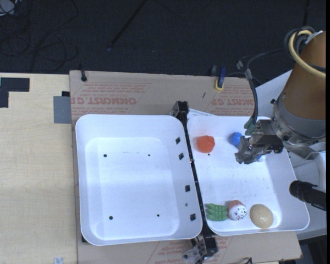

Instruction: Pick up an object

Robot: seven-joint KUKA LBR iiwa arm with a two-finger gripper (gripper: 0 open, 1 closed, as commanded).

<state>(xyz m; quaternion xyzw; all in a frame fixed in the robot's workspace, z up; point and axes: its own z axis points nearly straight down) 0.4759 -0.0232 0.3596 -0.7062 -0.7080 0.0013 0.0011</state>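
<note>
Claw (247, 157) of dark metal hangs over the right white plastic bin (286, 172), fingers pointing down-left, and whether they are spread or closed I cannot tell. Just beside it to the far left lies a small blue object (235, 138), with a round orange-red ball (205, 143) further left. Along the near wall sit a green knobbly toy (215, 211), a red-and-white spotted ball (237, 209) and a tan egg-shaped object (261, 215); the left white bin (88, 175) lies alongside.

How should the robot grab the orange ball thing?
Probably straight from above, fingers closing across the middle of the orange ball. It looks rounded and sits alone on the right bin floor, open space around it, so any side should do.
</note>
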